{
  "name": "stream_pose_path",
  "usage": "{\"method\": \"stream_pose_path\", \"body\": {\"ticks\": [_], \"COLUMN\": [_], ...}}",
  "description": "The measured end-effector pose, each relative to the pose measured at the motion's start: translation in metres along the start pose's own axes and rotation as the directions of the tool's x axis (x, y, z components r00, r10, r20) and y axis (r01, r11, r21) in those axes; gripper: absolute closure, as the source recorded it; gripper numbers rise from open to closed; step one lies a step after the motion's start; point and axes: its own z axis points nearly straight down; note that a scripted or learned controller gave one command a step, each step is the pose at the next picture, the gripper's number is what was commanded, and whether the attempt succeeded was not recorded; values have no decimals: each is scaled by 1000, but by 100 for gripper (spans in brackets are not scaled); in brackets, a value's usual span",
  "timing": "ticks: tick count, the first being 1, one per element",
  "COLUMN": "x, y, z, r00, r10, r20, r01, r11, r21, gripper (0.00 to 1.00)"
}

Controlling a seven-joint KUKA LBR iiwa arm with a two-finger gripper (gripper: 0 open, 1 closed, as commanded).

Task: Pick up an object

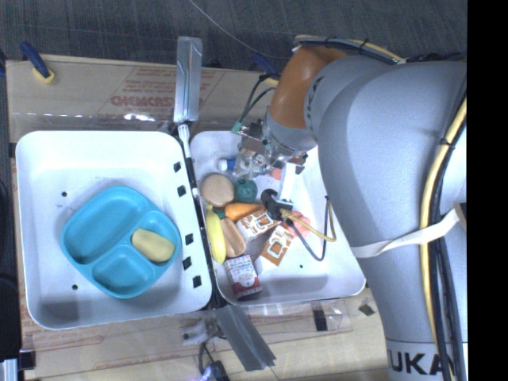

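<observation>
My gripper (252,163) hangs low over the back of the right bin (333,268), just above a heap of toy food. Right under and beside it lie a round tan bun (217,189) and a small teal piece (246,190). In front of those are an orange carrot (240,210), a yellow banana (215,237), a hot dog bun (232,237), printed snack packets (266,232) and a red-labelled packet (242,275). The wrist and cabling hide the fingertips.
In the left bin (48,181) sits a blue divided plate (117,241) with a yellow potato-like piece (153,244) in one compartment. A metal divider bar (187,78) runs between the bins. The big grey arm covers the right bin's right side.
</observation>
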Motion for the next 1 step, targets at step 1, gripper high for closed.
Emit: {"method": "stream_pose_path", "body": {"ticks": [1], "x": [-46], "y": [-68], "z": [12], "r00": [993], "r10": [-120], "r20": [2], "r01": [120], "r11": [993], "r21": [4], "gripper": [100]}}
